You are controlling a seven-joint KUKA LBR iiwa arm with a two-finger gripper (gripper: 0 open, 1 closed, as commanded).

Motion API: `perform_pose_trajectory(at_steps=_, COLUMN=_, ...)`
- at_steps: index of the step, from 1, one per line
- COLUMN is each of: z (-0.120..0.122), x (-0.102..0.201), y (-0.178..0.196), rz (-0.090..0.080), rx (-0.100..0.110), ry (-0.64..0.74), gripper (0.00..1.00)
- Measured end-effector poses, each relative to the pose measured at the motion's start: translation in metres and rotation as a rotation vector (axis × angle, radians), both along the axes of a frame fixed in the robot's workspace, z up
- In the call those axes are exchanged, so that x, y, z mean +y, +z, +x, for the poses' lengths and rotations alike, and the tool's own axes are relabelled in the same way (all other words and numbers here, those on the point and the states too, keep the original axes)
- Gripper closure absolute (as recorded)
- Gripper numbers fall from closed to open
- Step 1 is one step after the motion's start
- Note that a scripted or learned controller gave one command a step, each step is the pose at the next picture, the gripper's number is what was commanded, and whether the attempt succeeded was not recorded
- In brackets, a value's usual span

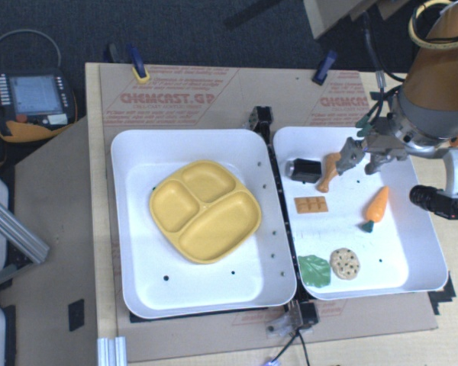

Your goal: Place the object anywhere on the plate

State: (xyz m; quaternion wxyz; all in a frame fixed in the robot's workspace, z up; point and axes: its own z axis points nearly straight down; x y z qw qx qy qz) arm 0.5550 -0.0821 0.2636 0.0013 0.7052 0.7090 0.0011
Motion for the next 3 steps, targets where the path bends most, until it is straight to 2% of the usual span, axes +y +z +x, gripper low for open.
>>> perform_pose_trajectory(at_steps=1, z=0.015, x=0.042, y=-0.001, rz=0.000, rx=0.001, ry=-0.004, gripper=1.00)
perform_pose_trajectory(at_steps=3, z=0.053, x=0.137, y=-0.035, rz=0.001, rx=0.001, ry=0.000, gripper=1.00)
